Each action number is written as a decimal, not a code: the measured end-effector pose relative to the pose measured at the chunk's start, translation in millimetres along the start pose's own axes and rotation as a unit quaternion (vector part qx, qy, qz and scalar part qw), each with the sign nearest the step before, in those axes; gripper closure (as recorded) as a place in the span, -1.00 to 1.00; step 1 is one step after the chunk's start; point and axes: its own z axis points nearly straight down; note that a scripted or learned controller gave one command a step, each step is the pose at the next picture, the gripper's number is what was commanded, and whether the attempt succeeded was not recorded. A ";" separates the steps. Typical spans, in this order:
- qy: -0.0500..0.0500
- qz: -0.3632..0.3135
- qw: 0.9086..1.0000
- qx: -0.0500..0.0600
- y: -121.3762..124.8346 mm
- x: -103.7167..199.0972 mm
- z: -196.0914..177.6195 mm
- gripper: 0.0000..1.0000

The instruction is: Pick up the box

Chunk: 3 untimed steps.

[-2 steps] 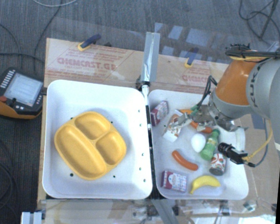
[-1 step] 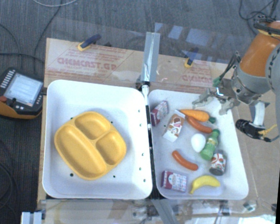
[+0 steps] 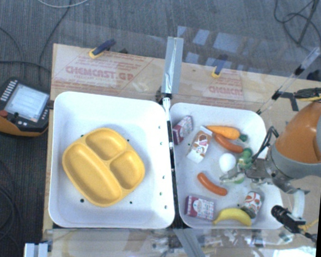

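The gripper hangs low over the right bin, near its right wall, just beside the white egg; whether it is parted or closed, I cannot tell. The box, a maroon carton, lies flat by the bin's front edge, touching the banana. The left bin carries a yellow divided tray at its middle.

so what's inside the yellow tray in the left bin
The yellow tray has three compartments, and all three show bare yellow plastic with no food in them. It lies flat on the left bin's floor; whatever is underneath it is covered.
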 end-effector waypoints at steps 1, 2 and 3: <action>-0.002 0.122 0.992 -0.011 91.3 22.6 22.5 -1.00; -0.007 0.107 0.994 0.012 137.1 74.7 24.4 -1.00; -0.010 0.108 0.994 0.015 135.5 72.3 15.2 1.00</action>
